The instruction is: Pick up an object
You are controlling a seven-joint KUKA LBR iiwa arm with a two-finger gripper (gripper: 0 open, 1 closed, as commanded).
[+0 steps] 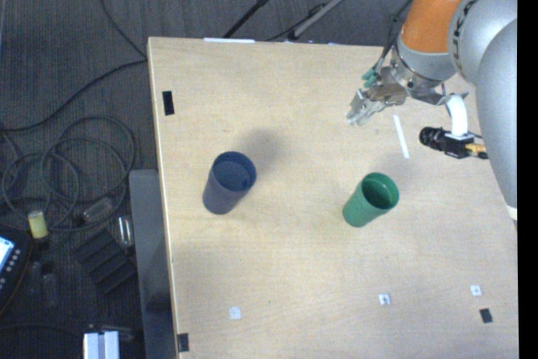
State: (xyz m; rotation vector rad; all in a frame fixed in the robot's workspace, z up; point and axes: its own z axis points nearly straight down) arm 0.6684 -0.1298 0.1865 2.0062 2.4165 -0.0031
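I see a pale wooden bench top (277, 282), a blue cup (229, 182) upright left of centre, a green cup (370, 200) tilted to its right, well apart, a thin white stick (401, 137) beyond the green one, small black markers (168, 102) at the edges

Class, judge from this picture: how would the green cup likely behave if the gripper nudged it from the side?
The green cup stands upright with its mouth open, so a high nudge would probably tip it. Its round wall suggests it would then roll. It looks hollow and thin, so probably light and easily slid by the gripper.
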